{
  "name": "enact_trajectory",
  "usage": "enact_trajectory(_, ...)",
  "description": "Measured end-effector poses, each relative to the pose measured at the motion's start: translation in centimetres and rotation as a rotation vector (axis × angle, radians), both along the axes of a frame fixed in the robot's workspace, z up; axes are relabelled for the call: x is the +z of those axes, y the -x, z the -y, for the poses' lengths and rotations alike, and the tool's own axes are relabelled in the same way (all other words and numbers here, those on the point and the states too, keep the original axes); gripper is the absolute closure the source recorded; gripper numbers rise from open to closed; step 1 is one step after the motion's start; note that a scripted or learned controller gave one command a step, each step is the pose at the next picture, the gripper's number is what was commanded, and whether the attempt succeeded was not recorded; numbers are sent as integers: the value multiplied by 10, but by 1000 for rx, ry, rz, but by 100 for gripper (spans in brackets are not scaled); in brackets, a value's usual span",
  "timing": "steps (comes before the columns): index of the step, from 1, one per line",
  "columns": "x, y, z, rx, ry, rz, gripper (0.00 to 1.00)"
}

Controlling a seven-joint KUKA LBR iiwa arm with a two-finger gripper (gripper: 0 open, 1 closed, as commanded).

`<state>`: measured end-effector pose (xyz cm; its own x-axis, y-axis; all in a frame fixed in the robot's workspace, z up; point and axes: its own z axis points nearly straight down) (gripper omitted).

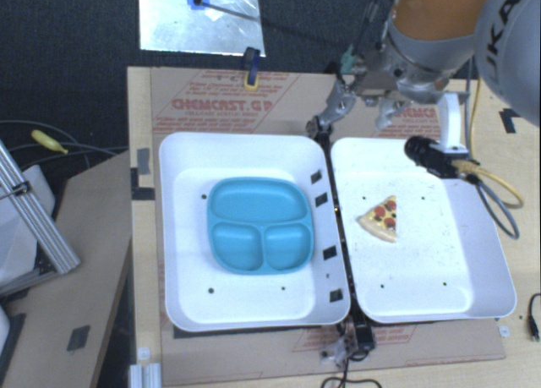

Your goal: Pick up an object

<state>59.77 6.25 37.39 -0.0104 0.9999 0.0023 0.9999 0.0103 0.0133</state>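
A toy pizza slice lies flat near the middle of the right bin. A blue divided plate rests in the middle of the left bin. My gripper hangs over the back edge of the right bin, near the divider between the bins. It is open, its fingers spread with nothing between them. The pizza slice is well in front of it, toward the camera.
A black connector with a yellow cable trails from the arm over the back of the right bin. The cardboard sheet under the bins carries a small blue and yellow clamp at its back edge.
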Motion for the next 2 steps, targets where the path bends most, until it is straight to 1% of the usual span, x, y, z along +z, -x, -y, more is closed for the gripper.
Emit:
enact_trajectory(1,-30,-32,-17,-4,3,-9,0)
enact_trajectory(2,-131,-44,-22,-9,3,-19,0)
